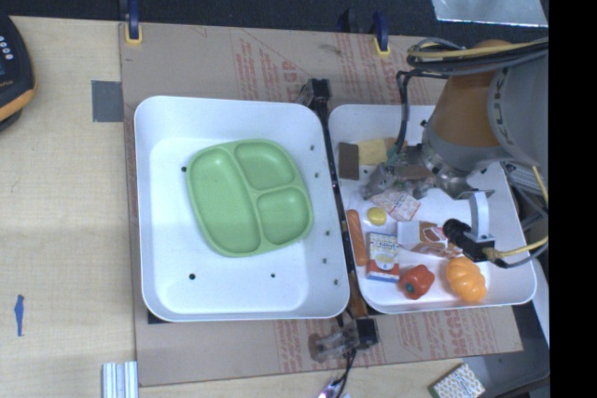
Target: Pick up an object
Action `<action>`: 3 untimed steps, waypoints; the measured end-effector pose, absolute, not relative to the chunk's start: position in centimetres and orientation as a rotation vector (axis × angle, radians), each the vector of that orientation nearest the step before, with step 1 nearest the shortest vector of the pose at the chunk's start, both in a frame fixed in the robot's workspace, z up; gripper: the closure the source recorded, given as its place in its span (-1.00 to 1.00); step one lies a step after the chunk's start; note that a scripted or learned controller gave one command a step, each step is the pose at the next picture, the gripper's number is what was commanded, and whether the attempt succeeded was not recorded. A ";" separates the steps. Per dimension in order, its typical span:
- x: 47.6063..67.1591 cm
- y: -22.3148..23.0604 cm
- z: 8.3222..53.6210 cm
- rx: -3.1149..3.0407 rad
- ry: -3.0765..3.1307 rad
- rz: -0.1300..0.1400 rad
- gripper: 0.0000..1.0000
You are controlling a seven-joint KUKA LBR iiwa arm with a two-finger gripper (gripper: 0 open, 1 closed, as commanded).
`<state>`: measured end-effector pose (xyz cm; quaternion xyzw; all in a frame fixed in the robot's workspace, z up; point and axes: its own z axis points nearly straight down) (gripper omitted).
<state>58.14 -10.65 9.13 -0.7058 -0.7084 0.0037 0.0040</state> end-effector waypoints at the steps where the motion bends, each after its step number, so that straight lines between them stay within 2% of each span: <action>1: 66.0 -11.7 9.3 -2.217 -2.233 -0.003 -1.00; 2: 54.4 -11.2 9.9 -2.211 -2.216 0.013 -1.00; 3: 58.0 -9.6 9.2 -2.213 -2.229 0.002 -1.00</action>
